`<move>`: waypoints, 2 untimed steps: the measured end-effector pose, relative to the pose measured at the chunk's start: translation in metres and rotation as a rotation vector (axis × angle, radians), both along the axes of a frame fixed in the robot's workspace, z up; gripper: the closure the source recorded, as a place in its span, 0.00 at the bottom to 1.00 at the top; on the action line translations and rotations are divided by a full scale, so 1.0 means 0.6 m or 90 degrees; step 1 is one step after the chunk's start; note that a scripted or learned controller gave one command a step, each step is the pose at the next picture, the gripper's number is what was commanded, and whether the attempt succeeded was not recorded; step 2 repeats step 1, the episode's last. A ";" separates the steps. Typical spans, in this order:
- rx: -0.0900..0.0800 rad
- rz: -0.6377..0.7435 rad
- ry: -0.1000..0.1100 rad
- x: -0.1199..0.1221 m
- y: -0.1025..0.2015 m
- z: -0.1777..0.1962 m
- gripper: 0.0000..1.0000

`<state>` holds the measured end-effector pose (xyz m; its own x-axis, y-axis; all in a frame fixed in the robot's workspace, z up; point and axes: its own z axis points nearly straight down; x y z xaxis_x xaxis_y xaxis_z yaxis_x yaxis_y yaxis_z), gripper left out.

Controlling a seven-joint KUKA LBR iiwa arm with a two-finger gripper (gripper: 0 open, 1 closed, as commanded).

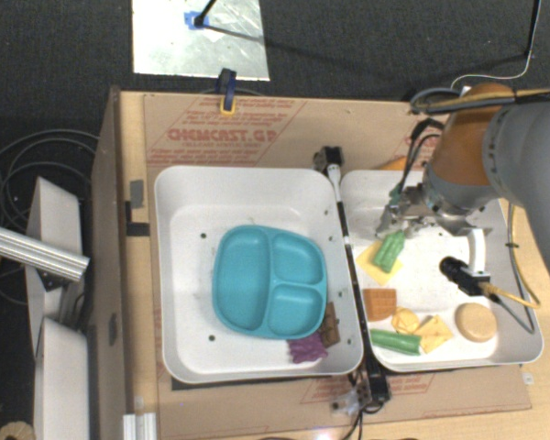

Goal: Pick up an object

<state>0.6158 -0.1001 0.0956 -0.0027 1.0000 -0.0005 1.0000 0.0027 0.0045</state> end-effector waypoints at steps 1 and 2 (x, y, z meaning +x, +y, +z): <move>0.002 0.005 -0.003 -0.041 0.108 0.158 1.00; 0.002 0.005 -0.003 -0.041 0.108 0.158 1.00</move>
